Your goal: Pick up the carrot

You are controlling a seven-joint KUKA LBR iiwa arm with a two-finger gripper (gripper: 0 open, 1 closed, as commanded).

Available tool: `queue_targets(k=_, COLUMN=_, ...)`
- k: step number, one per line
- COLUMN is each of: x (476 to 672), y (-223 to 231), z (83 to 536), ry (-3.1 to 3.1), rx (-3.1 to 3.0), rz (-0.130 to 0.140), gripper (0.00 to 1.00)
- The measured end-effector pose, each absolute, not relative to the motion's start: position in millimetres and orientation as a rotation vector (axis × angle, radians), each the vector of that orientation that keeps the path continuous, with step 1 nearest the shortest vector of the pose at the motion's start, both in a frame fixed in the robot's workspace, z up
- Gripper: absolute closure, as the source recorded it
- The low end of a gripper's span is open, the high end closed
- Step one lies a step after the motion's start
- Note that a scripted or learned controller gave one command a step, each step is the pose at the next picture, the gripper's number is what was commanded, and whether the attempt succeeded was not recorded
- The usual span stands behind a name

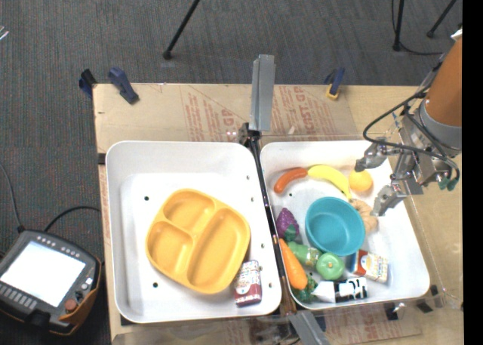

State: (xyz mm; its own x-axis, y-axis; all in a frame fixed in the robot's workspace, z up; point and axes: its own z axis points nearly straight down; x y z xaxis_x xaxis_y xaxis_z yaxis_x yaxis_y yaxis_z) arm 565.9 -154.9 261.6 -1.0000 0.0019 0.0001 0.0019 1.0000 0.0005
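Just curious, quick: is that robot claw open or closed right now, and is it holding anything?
Gripper: jaws open, holding nothing, above the right bin's far edge.

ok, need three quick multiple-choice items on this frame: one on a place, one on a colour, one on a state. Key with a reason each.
1. Where does the carrot lie?
A. in the yellow tray
B. in the right bin, near its left wall
C. on the bench outside the bins

2. What colour is the bowl?
A. red
B. white
C. teal blue

3. How does the gripper stand?
A. above the right bin's far right part, apart from the carrot
B. shut on the carrot
C. over the left bin

Key: 1 B, it lies in the right bin beside the purple fruit. 2 C, plainly teal. 3 A, the carrot lies untouched at the bin's opposite side.
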Motion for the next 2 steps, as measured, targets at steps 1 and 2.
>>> queue_targets(k=1, x=604.7, y=-187.6, z=114.0, ry=-3.118, rx=-0.228, rz=-0.008, gripper=0.0)
queue_targets(k=2, x=593.3, y=-187.5, z=86.2, ry=-3.123, rx=-0.318, rz=-0.003, gripper=0.0)
